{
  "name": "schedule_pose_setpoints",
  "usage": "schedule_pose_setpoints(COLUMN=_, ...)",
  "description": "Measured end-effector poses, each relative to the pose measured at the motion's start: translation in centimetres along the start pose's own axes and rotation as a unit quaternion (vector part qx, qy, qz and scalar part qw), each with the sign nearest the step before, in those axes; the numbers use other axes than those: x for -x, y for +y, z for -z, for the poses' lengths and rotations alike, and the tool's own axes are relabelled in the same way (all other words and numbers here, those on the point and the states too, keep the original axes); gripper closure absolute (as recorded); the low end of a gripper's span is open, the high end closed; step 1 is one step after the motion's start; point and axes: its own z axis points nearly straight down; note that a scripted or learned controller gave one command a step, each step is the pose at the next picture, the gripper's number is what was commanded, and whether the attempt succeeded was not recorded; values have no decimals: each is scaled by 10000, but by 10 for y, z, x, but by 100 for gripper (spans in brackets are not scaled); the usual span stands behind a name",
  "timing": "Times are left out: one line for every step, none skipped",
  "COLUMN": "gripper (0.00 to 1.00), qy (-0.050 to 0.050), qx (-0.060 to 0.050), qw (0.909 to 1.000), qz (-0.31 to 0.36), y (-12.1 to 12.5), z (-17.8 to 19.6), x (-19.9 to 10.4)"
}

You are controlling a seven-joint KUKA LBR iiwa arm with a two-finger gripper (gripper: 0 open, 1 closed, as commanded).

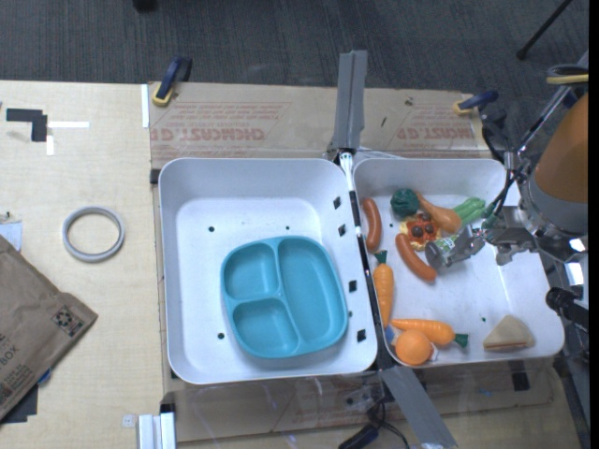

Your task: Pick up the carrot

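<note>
Gripper [456, 248] is down low in the right bin [524, 171], reaching in from the right, and whether it is clenched or released I cannot tell from this angle. It sits just right of a red sausage [415, 258] and just near of a small cluster of toy food, with an orange carrot-like piece [440, 215] and a green leafy piece [405, 202] beyond it on the far side. Further left, another red sausage [372, 224] lies along the bin's left wall. A carrot [384, 291] lies lengthwise against that same wall, nearer. Another carrot [426, 327] lies across the near end, touching an orange ball [413, 348]. A sandwich wedge [508, 334] rests in the near right corner. Over in the left bin [187, 251] sits a teal divided plate [284, 296].
</note>
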Motion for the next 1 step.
schedule_pose_setpoints(gripper=0, qy=-2, qx=23, qw=9998, qz=181, y=-32, z=-110, x=-32)
